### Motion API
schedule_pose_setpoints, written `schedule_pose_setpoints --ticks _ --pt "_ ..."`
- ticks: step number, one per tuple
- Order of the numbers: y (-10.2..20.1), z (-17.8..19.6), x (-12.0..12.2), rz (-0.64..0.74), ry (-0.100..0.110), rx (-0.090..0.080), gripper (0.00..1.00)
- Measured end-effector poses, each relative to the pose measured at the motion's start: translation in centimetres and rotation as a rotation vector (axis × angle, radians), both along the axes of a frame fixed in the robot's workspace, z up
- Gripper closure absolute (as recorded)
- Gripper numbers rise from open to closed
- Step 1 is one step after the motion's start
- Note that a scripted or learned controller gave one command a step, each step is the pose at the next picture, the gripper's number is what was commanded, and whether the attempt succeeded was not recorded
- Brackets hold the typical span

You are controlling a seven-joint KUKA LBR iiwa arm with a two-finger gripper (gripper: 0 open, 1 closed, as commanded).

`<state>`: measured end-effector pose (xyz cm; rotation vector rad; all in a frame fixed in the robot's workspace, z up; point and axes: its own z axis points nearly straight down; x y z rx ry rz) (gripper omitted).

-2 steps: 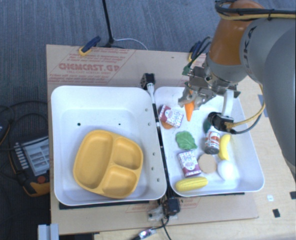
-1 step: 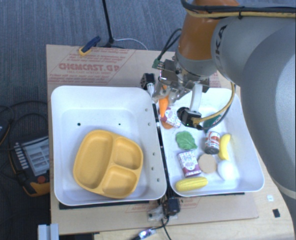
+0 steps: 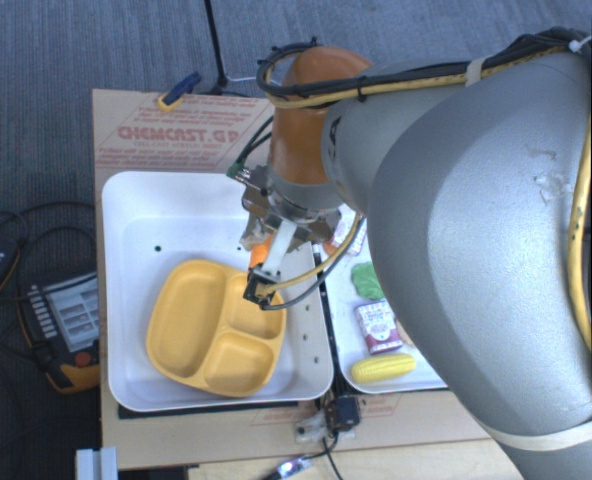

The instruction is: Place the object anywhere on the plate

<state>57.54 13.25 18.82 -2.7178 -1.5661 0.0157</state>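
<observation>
- The grey arm (image 3: 476, 238) comes in from 3 o'clock and covers most of the right bin (image 3: 348, 340); its orange band (image 3: 311, 118) sits above the wrist, at 12 o'clock from the plate
- The end effector (image 3: 263, 242) points down over the left bin (image 3: 146, 218), just above the plate's rim at about 1 o'clock; the view does not show whether it is open or closed, so I cannot tell
- A small orange piece (image 3: 260, 255) shows right at the tip of the end effector, just at the plate's 1 o'clock edge; I cannot tell whether it is gripped or only lies beneath
- The yellow plate (image 3: 191, 323) lies flat in the left bin, toward the bin's 6 o'clock side; it has three compartments, one large at 9 o'clock and two smaller ones at 3 and 5 o'clock; nothing lies in the parts that show
- In the strip of the right bin that the arm leaves visible: a green thing (image 3: 368, 280) at 12 o'clock; a red and white packet (image 3: 379, 326) just below it; a yellow oblong thing (image 3: 381, 368) at 6 o'clock, near the bin's rim
- Both bins rest on a cardboard sheet (image 3: 176, 133) with red print; a blue and yellow clamp (image 3: 179, 90) sits on its 12 o'clock edge
- On the grey floor at 9 o'clock of the bench lies a handheld device (image 3: 64, 313) with cables
</observation>
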Motion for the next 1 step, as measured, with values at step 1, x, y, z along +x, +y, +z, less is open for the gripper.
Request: schedule_pose_setpoints --ticks 1 --pt "-0.12 0.13 0.09 -0.002 -0.003 0.0 0.0"
